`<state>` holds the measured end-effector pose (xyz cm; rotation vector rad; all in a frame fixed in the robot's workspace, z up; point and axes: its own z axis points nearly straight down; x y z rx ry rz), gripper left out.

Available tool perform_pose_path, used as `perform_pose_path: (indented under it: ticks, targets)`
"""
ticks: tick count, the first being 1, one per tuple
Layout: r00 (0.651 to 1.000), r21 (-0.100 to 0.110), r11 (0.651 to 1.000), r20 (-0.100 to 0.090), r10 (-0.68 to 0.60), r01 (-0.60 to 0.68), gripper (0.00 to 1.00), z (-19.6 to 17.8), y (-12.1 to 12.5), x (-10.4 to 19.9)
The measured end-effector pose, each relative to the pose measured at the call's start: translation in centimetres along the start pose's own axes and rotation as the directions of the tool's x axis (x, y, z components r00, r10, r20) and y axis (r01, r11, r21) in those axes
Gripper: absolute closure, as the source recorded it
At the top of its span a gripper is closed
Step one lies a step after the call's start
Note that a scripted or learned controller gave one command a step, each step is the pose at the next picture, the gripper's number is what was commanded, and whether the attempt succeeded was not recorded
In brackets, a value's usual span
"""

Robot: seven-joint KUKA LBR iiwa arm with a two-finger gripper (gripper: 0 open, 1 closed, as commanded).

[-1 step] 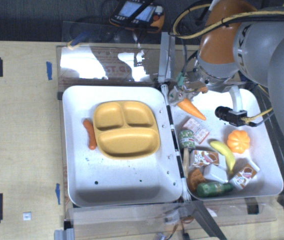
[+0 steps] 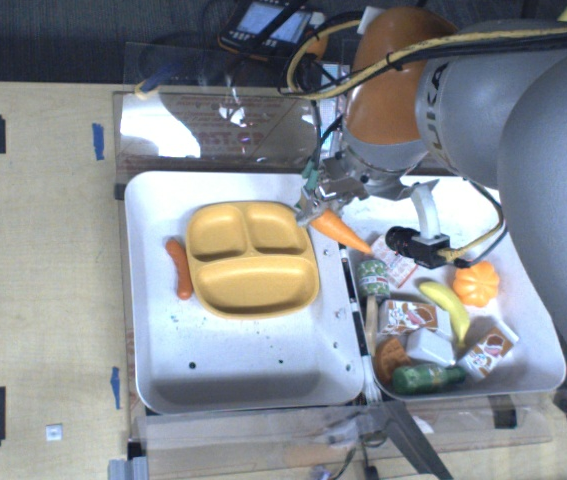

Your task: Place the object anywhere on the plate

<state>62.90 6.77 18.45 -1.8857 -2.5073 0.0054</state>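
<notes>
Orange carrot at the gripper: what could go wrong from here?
1. The tapered orange carrot lies over the seam between the bins, beside the yellow three-compartment plate, not above it; released now, it would likely miss.
2. The gripper sits at the plate's right rim and could nudge the plate.

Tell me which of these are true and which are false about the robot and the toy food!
1. The carrot is lying in the middle of the plate. False: it is at the plate's right edge, under the gripper.
2. The plate is yellow and has three sections. True.
3. A hot dog lies to the plate's left in the same bin. True.
4. The banana is on the plate. False: it is in the right bin among other toys.
5. The small pumpkin sits in the left bin. False: it is in the right bin, next to the banana.
</notes>
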Motion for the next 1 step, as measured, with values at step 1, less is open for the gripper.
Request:
perform_pose_path:
  ticks: [1]
  targets:
    - [1.000,0.000,1.000,0.000,0.000,0.000,0.00,-0.01,0.00,-0.02]
